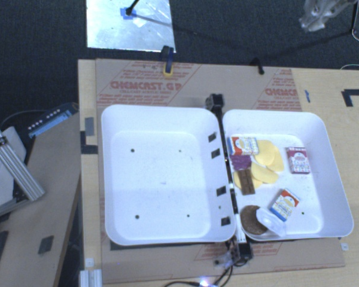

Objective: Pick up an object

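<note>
1. Gripper (321, 9) parked way up at about 1 o'clock, over the dark floor past the bench edge. Too blurry to call the jaws open or closed; nothing visible between them, touching nothing.
2. Well apart from the goods. Everything pickable sits in the right bin (329, 137), crowded toward its 9 o'clock wall.
3. Closest candidates going outward: red-and-white packet (298, 160) alone at 3 o'clock of the pile, then blue-and-orange box (284, 204) lower down, tilted.
4. Messier middle: yellow chips (267, 163) overlapping each other, orange carton (245, 144) at 12, purple wrapper (241, 160) and brown bar (246, 180) jammed beside them.
5. Brown round thing (252, 219) at 6 o'clock, with a clear cup (270, 223) touching it.
6. Left bin (107, 160) just bare white.
7. Likely trouble: a drop into the cluster probably pinches two things or skids off the flat chips. Stuff hugging the divider wall could block a finger. Lone packet looks like the safest bet.
</note>
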Robot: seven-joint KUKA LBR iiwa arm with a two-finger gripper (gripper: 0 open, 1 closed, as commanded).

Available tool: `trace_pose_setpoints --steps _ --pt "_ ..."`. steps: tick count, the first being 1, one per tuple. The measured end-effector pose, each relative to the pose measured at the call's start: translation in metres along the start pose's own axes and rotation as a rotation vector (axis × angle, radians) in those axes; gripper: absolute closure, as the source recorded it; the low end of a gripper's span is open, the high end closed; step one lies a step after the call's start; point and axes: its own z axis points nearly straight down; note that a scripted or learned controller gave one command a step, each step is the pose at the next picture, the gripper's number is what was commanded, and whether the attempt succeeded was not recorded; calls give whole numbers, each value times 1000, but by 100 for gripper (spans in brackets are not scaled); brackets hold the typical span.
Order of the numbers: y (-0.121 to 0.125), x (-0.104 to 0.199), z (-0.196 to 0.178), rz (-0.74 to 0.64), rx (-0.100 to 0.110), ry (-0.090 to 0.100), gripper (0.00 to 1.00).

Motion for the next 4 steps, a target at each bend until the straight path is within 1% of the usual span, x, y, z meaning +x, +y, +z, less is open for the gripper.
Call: trace_pose_setpoints --steps 1,2,3,4 --pt "0 16 0 0 0 0 100" --pt "-84 19 227 6 20 1 100" --pt "-73 88 117 -6 -12 4 100" --pt "-28 91 95 0 -5 0 100"
